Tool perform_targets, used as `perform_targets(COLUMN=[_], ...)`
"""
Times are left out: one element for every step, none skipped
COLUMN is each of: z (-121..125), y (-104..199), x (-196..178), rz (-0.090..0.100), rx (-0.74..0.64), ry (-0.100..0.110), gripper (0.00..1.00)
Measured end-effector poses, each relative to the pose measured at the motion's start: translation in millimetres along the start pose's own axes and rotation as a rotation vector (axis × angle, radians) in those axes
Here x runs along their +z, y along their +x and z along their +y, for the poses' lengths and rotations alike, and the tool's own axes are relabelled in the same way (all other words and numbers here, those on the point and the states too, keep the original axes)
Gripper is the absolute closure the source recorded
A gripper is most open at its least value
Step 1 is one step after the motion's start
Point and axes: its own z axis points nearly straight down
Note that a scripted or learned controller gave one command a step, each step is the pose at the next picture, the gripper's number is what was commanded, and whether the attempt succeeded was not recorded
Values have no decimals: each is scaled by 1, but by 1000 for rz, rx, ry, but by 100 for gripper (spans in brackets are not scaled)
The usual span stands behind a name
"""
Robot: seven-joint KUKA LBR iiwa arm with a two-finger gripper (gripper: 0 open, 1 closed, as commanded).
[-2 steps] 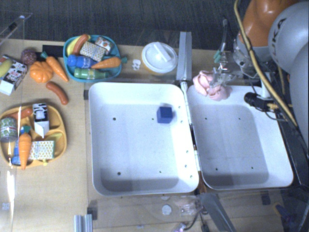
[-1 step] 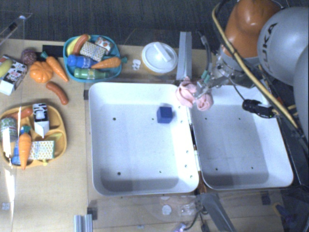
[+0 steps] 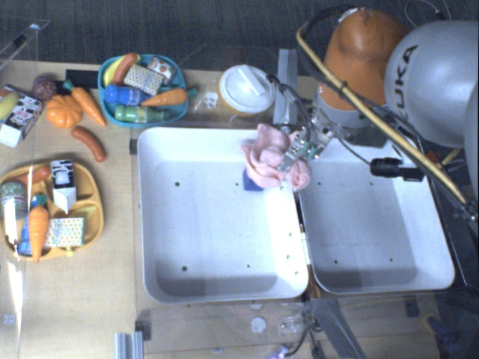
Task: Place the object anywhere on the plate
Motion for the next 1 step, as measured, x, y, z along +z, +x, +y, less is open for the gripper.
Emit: perform_targets(z=[26], y=[52], x=[-12], rz=[0], rx=[-403], ry=[-1], gripper=[100])
